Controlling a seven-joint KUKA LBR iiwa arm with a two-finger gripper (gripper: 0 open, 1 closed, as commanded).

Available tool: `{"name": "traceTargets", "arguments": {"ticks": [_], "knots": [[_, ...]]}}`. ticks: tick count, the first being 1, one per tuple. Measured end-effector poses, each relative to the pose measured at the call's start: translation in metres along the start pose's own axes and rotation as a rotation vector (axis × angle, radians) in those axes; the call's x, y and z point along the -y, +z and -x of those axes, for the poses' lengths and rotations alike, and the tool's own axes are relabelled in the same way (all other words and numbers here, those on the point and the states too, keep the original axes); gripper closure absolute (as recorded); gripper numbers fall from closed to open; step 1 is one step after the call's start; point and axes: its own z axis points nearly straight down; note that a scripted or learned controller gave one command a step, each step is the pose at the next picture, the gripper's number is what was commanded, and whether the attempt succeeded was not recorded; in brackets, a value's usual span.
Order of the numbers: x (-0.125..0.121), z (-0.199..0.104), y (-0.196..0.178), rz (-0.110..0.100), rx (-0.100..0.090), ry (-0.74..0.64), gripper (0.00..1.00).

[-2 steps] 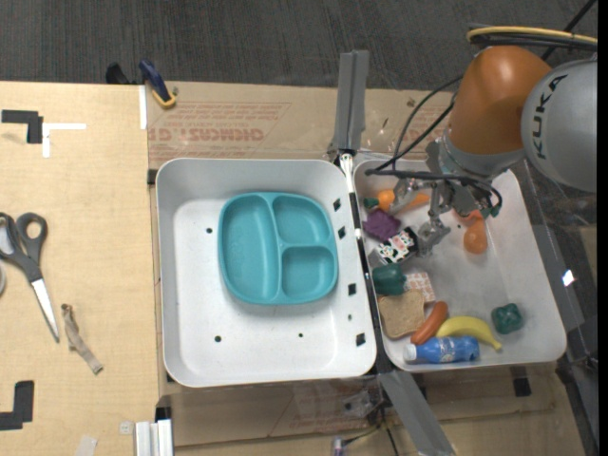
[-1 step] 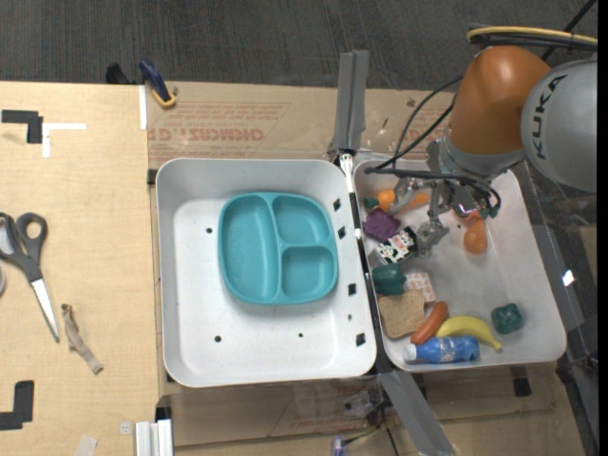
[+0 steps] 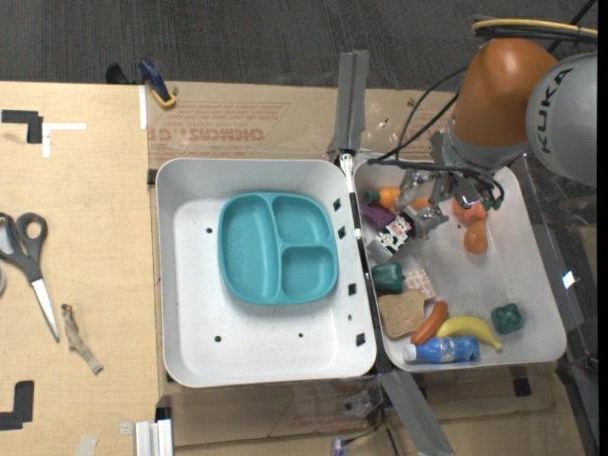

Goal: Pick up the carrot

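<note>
The carrot (image 3: 475,239) looks like the small orange piece lying near the right wall of the right bin (image 3: 532,255), with a reddish-orange piece (image 3: 470,213) touching its far end. My gripper (image 3: 432,202) hangs low over the back of that bin, just left of the carrot and apart from it. Cables and the wrist hide the gripper's tips. Nothing shows between them.
Around the gripper lie an orange bit (image 3: 389,198), a purple piece (image 3: 377,215) and a black-and-white toy (image 3: 397,236). Nearer the front are a green block (image 3: 387,275), bread slice (image 3: 404,313), orange-red sausage shape (image 3: 429,321), banana (image 3: 470,328), blue bottle (image 3: 442,351) and green lump (image 3: 508,317). A teal divided plate (image 3: 280,247) sits in the left bin.
</note>
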Motion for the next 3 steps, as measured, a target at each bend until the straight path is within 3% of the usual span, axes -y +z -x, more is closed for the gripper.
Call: {"name": "traceTargets", "arguments": {"ticks": [1,2,3], "knots": [[-0.037,0.012,-0.087,0.008,0.005,-0.187,1.0],[-0.027,-0.074,-0.005,0.0,0.017,-0.211,1.0],[-0.029,-0.078,0.002,0.009,0.003,-0.212,0.0]]}}
